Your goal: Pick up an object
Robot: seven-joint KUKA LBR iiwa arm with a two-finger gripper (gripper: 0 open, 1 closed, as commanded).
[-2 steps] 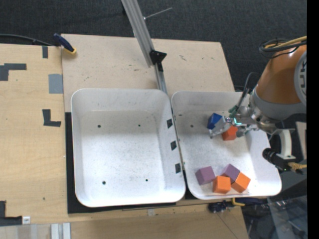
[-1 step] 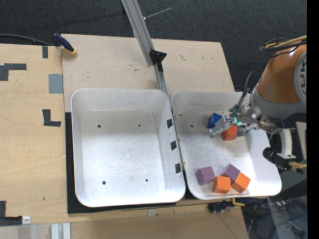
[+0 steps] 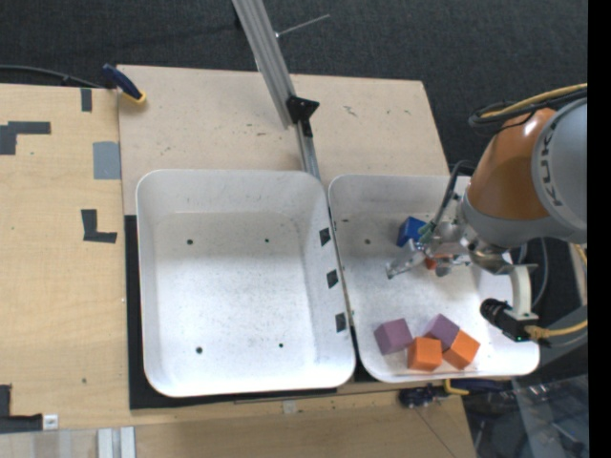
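Inside right bin: two purple blocks, two orange blocks, pincer state unclear

The pincer sits in the right bin; one block just behind it, four blocks clustered well before it, the other bin left

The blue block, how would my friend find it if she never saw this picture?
Start at the right-hand white bin, the one the grey and orange arm reaches into. Look in its upper half, right beside the gripper, for the blue block. It is the only blue thing; the purple and orange blocks sit bunched together at the bin's near edge, away from it.
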